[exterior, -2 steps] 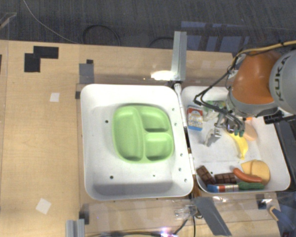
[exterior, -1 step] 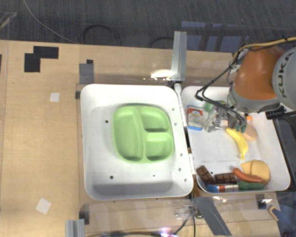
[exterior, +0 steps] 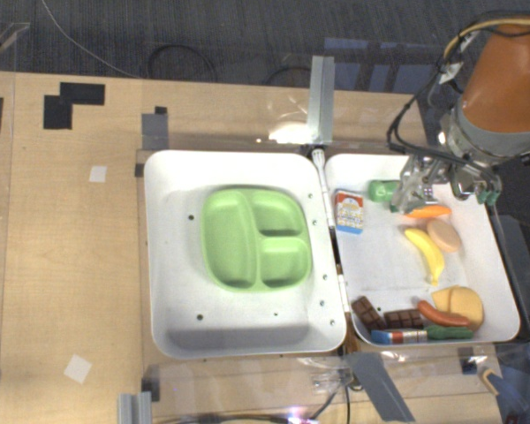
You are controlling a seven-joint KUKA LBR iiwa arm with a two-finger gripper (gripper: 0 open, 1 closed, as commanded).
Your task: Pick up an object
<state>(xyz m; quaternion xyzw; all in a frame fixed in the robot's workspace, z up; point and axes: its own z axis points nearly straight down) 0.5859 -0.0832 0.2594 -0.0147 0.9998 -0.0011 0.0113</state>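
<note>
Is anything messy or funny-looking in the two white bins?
Nothing looks broken or spilled. The green plate sits alone and slightly crooked in the left bin. The toy food is heaped along the right bin's edges, with the banana lying slantwise.

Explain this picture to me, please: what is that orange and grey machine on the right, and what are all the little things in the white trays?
You are looking down at a slant from one fixed camera above a bench. The machine is a robot arm reaching in from the right; its end effector hangs over the far end of the right bin. That bin holds toy food: a banana, a carrot, a small carton, a green piece, a sausage and a few more. The left bin holds a green divided plate. The arm's job is to pick something up. I cannot see anything between its fingers here, so it seems to hold nothing yet.
</note>
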